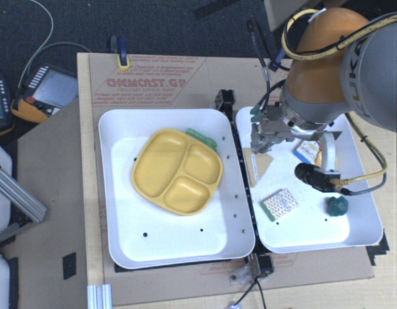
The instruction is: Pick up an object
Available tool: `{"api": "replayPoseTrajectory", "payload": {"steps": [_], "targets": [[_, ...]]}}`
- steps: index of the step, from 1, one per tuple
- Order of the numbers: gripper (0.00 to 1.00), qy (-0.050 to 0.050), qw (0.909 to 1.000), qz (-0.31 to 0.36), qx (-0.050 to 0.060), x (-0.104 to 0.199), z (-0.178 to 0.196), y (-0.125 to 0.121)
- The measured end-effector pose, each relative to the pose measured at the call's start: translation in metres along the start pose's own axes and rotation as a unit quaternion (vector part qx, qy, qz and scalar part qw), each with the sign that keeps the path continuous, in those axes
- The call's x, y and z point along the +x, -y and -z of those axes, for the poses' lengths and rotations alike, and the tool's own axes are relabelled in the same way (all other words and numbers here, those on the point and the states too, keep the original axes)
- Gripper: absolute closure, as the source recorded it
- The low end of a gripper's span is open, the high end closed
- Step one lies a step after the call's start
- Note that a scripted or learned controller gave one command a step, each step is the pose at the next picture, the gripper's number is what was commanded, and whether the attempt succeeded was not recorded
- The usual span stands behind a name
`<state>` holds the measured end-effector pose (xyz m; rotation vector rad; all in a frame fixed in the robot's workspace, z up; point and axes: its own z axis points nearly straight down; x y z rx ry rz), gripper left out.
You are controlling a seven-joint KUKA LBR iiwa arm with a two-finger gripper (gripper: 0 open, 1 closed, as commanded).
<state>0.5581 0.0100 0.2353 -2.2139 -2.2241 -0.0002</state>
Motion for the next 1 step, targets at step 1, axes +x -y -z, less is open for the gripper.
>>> {"api": "replayPoseTrajectory", "payload": {"steps": [1], "targets": [[1.00, 0.000, 1.0000, 0.001, -0.002, 0.0509, 0.0060, 0.0048]]}}
